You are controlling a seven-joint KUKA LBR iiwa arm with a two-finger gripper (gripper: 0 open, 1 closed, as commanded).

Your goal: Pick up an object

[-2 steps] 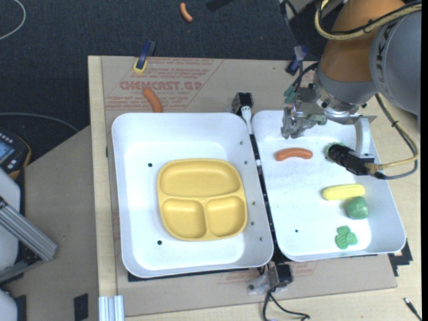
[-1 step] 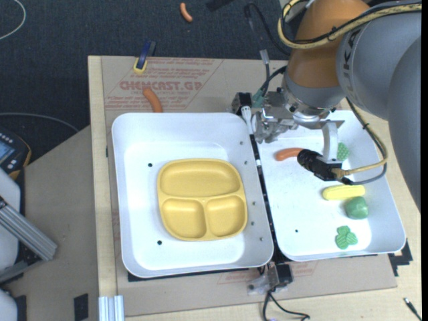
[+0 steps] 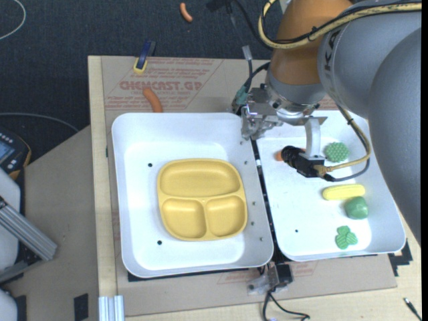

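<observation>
Gripper low over the far end of the seam where the left bin meets the right bin, and in the camera view you cannot tell whether it is spread or pressed together: the metal there is a tangle against the white rims. Above it you see the orange band and the grey arm sweeping in from the view's right. Now your pick candidates, all read off the gripper. Closest is a small orange piece, just toward the camera and a touch to the view's right of it, on the right bin's floor. Further out on that same side, a green bumpy ball sits near the right bin's far wall. Nearer the camera from there you get a yellow oblong piece, with a green rounded piece just beside it, possibly touching. A green leafy piece lies well apart from the gripper by the near rim. Swing to the other side: toward the camera and to the view's left of the gripper, a yellow divided tray lies flat in the middle of the left bin, apart from every wall. Beyond the bins, to the gripper's view-left, an orange stick rests on the cardboard sheet. Further off are a blue and yellow clip and another orange bit on the dark floor.
</observation>
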